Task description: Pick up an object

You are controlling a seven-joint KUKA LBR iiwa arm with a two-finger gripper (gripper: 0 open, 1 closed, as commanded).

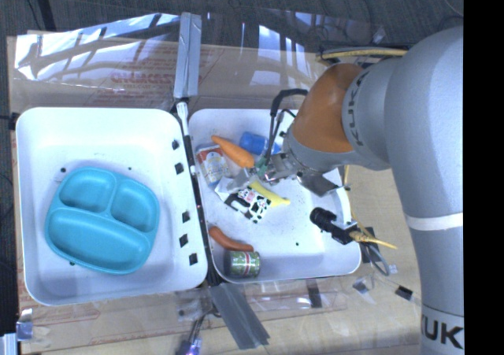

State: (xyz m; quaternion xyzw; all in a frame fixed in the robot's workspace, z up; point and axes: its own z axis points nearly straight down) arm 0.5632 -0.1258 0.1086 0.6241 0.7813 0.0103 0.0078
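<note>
The end effector (268, 168) is down among clutter beside the carrot (234, 152), reaching; its state cannot be told. Next: close, then lift.

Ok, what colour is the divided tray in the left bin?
Light blue; the divided tray shows clearly in the camera view.

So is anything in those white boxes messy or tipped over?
Yes. In the right white bin, the small green metal can lies on its side at the front edge, and the other bits are jumbled. The light blue divided plastic tray in the left white bin sits askew.
</note>
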